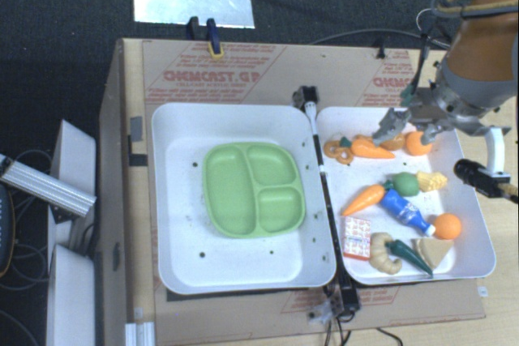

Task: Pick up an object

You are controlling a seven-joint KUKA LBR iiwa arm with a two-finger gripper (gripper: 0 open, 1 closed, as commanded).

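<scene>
— Right, where does the claw point(415, 124) stand?
— Spread, over the right bin point(483, 255) at its twelve o'clock end. A carrot point(371, 147) lies just at its eight o'clock, long axis nine-to-three.
— Counts?
— Two bins; two carrots; one green plate point(253, 189) in the left bin point(174, 174).

Bins point(174, 198) white glossy plastic; green tray point(253, 189) smooth matt plastic; bench point(243, 73) cardboard-like, matt.

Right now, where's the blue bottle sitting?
The blue bottle lies in the right bin, toward the bin's middle, between the green ball above it and the orange ball to its lower right.
</scene>
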